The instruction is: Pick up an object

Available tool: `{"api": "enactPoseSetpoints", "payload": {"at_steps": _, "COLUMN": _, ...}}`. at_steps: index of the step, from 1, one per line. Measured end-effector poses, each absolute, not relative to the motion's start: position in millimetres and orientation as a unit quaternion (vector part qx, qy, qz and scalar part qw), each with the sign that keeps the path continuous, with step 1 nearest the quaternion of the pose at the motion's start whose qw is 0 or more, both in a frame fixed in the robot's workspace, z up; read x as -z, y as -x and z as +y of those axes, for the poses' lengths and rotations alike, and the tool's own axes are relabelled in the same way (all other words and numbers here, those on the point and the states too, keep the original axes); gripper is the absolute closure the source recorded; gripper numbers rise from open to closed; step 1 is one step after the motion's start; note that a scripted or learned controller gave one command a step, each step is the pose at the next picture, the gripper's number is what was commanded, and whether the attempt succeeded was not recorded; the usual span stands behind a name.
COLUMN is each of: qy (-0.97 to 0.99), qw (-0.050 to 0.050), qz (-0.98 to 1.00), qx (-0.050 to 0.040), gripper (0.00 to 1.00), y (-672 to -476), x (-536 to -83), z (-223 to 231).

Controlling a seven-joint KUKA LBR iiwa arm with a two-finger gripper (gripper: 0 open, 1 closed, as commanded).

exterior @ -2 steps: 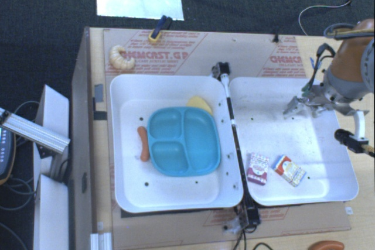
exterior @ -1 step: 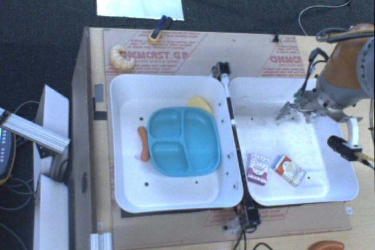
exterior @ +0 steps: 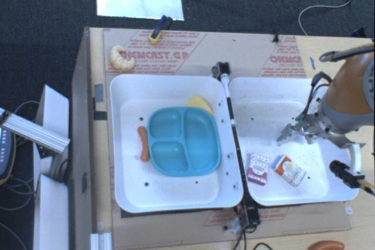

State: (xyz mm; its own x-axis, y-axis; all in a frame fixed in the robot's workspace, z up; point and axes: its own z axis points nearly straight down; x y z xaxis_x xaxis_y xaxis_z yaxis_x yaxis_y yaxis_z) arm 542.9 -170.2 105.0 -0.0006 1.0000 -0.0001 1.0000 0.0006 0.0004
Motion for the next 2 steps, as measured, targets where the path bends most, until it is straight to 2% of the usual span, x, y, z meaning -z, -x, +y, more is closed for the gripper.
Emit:
{"api": "enactPoseSetpoints", "payload": {"at_steps": 1, "qy": -0.707, "qw": 0.0, "qz": 0.708, "qx": -0.0004, "gripper": 0.0, "y": -497.3, "x": -84, "z": -126}}
{"api": "enactPoseSetpoints", "payload": {"at_steps": 2, "qy": -0.707, "qw": 0.001, "qz": 0.708, "qx": -0.0018, "gripper": 1.0, "y": -498.7, "x": -95, "z": -125}}
